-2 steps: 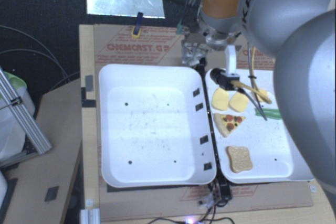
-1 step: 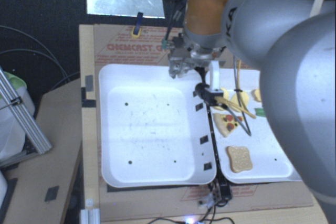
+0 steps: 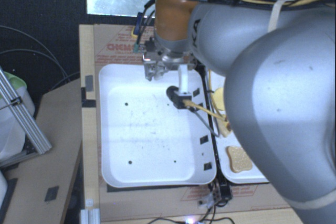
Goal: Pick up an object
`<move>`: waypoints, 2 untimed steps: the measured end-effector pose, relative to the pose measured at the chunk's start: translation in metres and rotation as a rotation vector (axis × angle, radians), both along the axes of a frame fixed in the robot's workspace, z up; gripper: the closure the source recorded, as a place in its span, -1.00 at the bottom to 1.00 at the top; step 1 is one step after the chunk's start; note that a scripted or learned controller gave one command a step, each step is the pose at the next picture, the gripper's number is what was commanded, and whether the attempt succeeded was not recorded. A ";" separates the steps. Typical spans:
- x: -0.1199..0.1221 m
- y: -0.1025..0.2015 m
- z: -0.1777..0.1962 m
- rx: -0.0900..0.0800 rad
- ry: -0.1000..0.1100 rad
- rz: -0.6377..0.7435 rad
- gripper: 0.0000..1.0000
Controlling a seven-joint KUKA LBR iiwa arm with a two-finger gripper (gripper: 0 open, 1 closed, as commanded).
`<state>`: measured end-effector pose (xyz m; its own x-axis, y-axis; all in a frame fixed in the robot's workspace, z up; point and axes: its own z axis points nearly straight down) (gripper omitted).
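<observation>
The gripper (image 3: 152,70) hangs over the far edge of the left bin (image 3: 113,128); open or closed, I cannot tell. The bread slice (image 3: 240,159) lies in the right bin (image 3: 233,176), so closing here would likely catch nothing

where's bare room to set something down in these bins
The left shallow white bin has bare floor from its near rim up to the two-finger gripper at its far edge. The right white bin is crowded: a tan toast-shaped piece and a yellow object lie by its left wall, and the grey arm hangs over the rest.
</observation>
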<state>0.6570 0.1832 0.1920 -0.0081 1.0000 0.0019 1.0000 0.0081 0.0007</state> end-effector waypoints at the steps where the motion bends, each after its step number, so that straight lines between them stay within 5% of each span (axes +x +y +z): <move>1: -0.040 0.056 0.066 0.004 -0.005 0.002 1.00; 2: -0.134 0.053 0.079 0.000 0.002 0.000 1.00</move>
